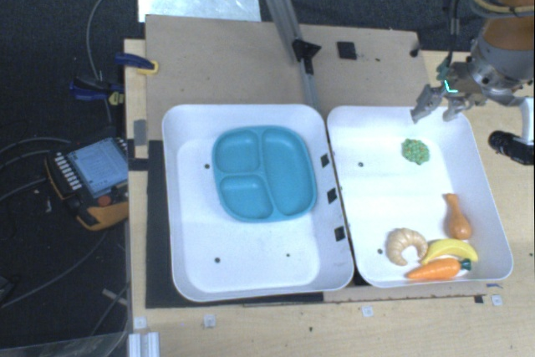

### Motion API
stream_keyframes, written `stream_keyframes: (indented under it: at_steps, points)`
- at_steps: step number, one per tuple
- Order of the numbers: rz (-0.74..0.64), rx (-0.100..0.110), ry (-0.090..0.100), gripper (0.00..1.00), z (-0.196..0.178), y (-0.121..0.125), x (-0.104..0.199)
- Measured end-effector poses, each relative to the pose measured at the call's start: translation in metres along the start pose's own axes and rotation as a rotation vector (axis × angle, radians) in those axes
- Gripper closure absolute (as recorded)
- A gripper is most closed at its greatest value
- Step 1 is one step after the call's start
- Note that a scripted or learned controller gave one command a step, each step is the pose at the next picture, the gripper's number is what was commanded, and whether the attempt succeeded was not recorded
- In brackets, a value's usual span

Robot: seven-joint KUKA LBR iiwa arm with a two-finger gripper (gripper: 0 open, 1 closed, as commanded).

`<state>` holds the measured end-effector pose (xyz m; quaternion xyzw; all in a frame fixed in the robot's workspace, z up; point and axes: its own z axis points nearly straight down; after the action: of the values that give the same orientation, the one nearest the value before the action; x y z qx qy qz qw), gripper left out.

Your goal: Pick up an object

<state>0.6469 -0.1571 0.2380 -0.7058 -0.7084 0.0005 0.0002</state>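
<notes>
Brown desk (251,54) under two white bins, the left bin (192,247) bearing a blue divided plate (264,173). Tool (440,106) spread wide, pinching nothing, poised over the right bin's (376,205) far rim, near a green clump (415,150); broad bare floor mid-bin, with pear (456,218), croissant (405,244), banana (452,249) and carrot (435,269) crowded at the near corner. Arm (501,29) reaching in from the right, wrist bent downward.
</notes>
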Motion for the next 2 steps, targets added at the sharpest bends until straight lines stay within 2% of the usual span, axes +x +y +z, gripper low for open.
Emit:
stream_keyframes:
  at_steps: [1,2]
  points:
    - [0.000,-0.004,-0.001,0.00,-0.002,0.001,0.000]
    - [0.003,0.001,0.000,0.00,0.047,-0.005,-0.008]
